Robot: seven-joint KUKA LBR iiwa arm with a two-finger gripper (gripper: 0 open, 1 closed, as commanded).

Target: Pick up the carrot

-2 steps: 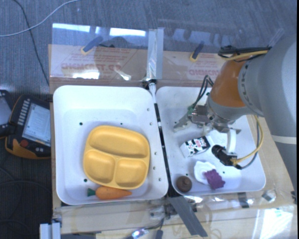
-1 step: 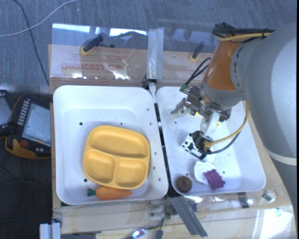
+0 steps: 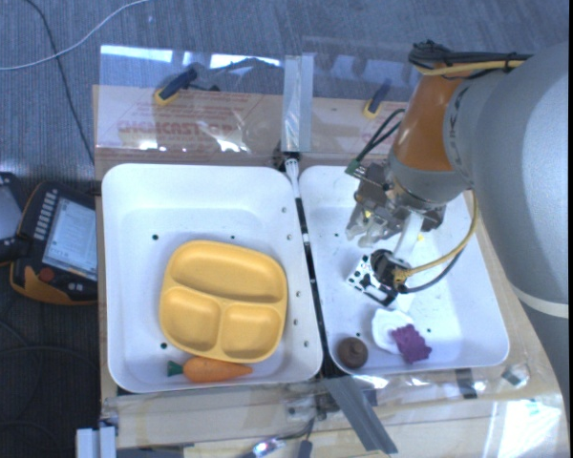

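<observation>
Pincer [image 3: 377, 225] opening — cannot tell. Carrot [image 3: 213, 370] well left of it, nearer camera, against yellow tray [image 3: 224, 299] — descend mid-length, close across its width.

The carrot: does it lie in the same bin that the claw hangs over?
No, the carrot lies beside the yellow plate in the view-left bin, while the claw is over the view-right bin.

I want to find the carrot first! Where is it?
The carrot lies in the camera view's left-hand bin, at its front edge, right against the near rim of the yellow divided plate.
</observation>
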